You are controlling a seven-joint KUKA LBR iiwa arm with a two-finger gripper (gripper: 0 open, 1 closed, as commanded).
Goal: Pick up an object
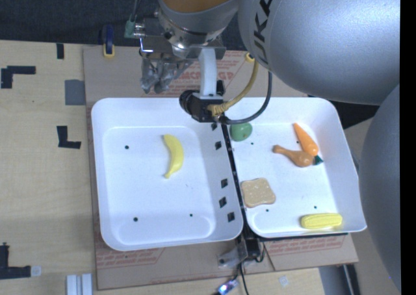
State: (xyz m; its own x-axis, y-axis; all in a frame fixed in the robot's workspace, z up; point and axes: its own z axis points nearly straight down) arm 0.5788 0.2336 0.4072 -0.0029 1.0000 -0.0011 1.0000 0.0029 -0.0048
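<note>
Gripper [158,79] hangs beyond the left bin [104,157] — banana [173,154] well apart.

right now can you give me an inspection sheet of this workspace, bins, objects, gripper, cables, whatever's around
surface: two shallow white bins side by side, left bin and right bin, on a cardboard sheet over a wooden bench
job's things: banana lying in the left bin; green ball, carrot, orange-brown piece, bread slice and corn cob in the right bin
clutter: nothing seen
grippers: gripper above the cardboard behind the left bin, nothing seen between its fingers
cables: black cable and yellow cable looping over the right bin's back edge
surroundings: black tape marks on the bench
</note>
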